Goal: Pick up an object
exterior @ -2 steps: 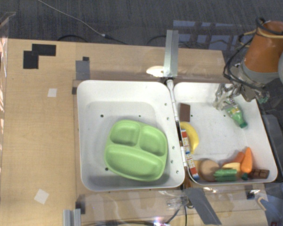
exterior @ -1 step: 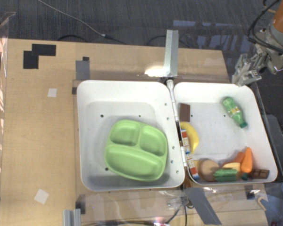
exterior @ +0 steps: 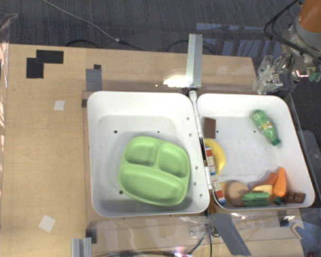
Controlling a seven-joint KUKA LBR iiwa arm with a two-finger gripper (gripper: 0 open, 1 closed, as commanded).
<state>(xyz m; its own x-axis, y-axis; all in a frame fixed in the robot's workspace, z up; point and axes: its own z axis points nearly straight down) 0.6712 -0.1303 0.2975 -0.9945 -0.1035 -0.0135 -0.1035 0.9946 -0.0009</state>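
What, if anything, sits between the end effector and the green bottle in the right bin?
Nothing visible does. The end effector hangs above the far edge of the right bin, and the green bottle lies alone on bare bin floor just below it in the view. The banana and the food pile at the near edge lie well away.

The arm (exterior: pixel 313 15) is cut off by the top and right edges, so just its orange band and wrist are in frame. The gripper (exterior: pixel 270 76) below it is a small tangle of metal, and the state of its fingers cannot be made out. In the right bin (exterior: pixel 241 119), the pile at the near wall overlaps: a green piece (exterior: pixel 255 198) covers part of a round brownish object (exterior: pixel 235 191), and the carrot (exterior: pixel 279 182) lies over neighbouring items too small to identify.
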